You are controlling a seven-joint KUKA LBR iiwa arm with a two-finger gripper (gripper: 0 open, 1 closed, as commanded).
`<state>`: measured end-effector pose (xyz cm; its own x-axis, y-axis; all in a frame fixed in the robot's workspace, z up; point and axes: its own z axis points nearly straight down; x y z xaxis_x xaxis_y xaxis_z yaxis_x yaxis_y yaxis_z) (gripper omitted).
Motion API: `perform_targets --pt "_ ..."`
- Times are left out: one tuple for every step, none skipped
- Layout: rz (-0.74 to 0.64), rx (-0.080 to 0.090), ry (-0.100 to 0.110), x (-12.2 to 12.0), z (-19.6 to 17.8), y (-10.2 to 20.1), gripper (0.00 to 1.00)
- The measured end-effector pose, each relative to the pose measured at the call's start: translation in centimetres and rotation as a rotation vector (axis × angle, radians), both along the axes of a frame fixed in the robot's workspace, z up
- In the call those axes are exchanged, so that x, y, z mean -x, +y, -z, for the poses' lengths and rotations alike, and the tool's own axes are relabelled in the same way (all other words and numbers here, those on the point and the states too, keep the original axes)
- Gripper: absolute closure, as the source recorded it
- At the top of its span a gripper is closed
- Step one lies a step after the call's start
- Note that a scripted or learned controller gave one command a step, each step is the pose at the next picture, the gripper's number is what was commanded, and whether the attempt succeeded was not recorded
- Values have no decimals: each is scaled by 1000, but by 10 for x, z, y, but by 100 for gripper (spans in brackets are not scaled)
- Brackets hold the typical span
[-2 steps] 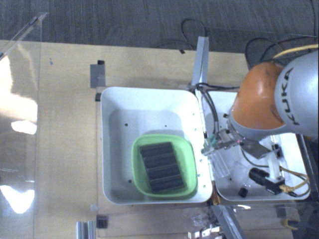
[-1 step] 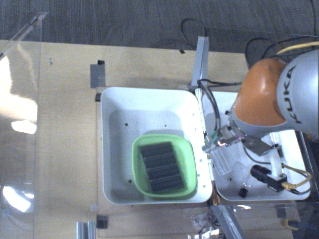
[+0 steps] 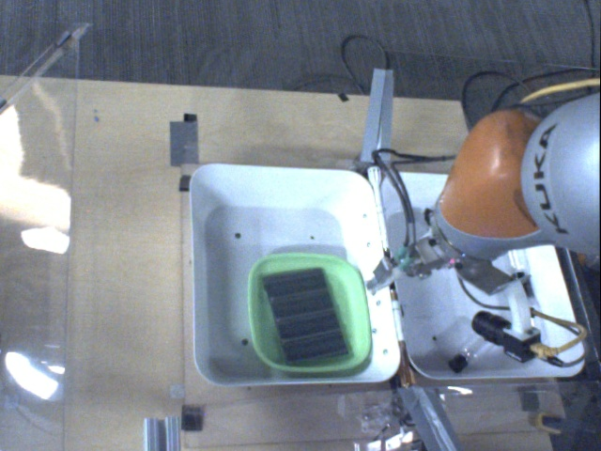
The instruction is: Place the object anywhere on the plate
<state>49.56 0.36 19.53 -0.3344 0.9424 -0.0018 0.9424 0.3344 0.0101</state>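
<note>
Green plate, white bins, pale wood

The plate [image 3: 308,314] was light green with dark ribbed grey bars inside; both bins [image 3: 211,280] were white; the desk [image 3: 122,280] was pale wood; the arm [image 3: 526,177] grey and orange.

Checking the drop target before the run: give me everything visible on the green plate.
The green plate is a light green, plastic-looking, shallow dish, squarish with rounded corners and a raised rim. It lies flat in the left bin, toward its front right corner, turned slightly askew. A dark ribbed rectangular object lies on its floor, covering most of it. The plate's right rim sits close to the bin's wall.
</note>
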Motion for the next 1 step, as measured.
perform_targets --pt "-1 -1 -6 -2 -11 0 100"
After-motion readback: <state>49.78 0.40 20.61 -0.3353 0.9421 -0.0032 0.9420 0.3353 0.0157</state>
